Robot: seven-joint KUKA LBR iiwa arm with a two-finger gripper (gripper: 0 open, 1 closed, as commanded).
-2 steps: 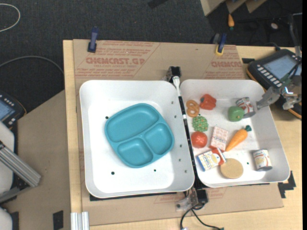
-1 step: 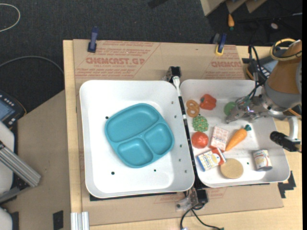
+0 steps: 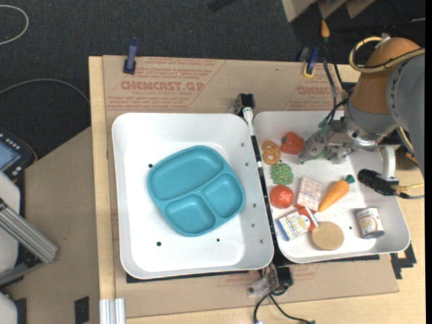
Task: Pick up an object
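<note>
Teal tray in left bin, toy foods in right bin

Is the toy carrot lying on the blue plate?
No, the orange toy carrot lies in the right white bin; the blue divided plastic plate sits in the left bin.

You are looking at two smooth white plastic bins, faintly glossy, sitting on a matt brown cardboard sheet printed in red. At left of centre, the teal divided plate is showing a satin plastic sheen. At lower right, the small can is glinting like metal. At upper right, the arm's orange band is shining glossy.
</note>
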